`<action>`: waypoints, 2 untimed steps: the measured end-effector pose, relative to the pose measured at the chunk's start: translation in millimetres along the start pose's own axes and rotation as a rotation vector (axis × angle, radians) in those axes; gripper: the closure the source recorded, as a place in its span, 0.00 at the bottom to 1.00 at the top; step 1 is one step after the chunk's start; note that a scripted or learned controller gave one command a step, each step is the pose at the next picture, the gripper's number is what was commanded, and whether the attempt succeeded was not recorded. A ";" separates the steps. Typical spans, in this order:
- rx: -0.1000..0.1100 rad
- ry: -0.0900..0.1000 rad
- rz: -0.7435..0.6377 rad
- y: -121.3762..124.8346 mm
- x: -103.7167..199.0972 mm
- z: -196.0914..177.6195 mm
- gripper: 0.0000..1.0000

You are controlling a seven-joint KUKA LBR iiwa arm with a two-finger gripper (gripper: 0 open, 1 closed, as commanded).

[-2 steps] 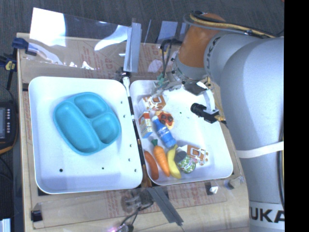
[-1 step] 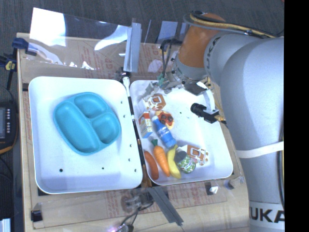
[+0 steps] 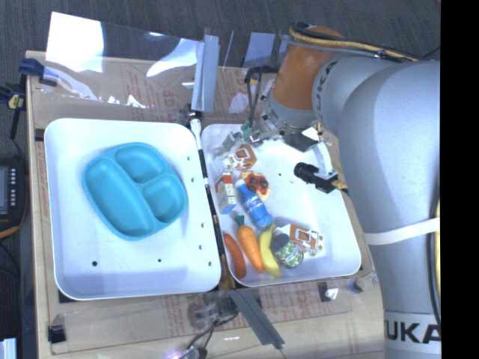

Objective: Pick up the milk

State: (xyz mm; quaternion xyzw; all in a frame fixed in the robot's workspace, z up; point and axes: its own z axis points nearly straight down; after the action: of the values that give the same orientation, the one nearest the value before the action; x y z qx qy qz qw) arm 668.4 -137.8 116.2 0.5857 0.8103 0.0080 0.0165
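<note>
The right bin (image 3: 340, 223) holds several toy foods. Three small white cartons lie among them: one with orange print (image 3: 243, 156) near the bin's top, one with red print (image 3: 224, 191) by the left wall, and one (image 3: 305, 237) at the lower right. I cannot tell which of them is the milk. My gripper (image 3: 251, 132) hangs at the bin's top edge, just above the orange-printed carton, with the orange-banded wrist (image 3: 299, 69) behind it. The wrist hides much of the gripper, and nothing is visibly held.
A blue bottle (image 3: 255, 207), a carrot (image 3: 251, 249), a banana (image 3: 269, 253), a red piece (image 3: 234, 255) and a green-white can (image 3: 289, 255) crowd the right bin's lower half. The left bin (image 3: 67, 260) holds a blue divided plate (image 3: 135, 189). The grey arm covers the right side.
</note>
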 end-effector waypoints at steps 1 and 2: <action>-0.006 0.003 -0.006 3.8 2.7 -12.8 1.00; -0.006 0.003 -0.006 3.7 2.7 -12.7 0.00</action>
State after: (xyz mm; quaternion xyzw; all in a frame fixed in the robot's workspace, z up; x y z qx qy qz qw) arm 670.7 -134.0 129.0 0.5834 0.8119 0.0115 0.0169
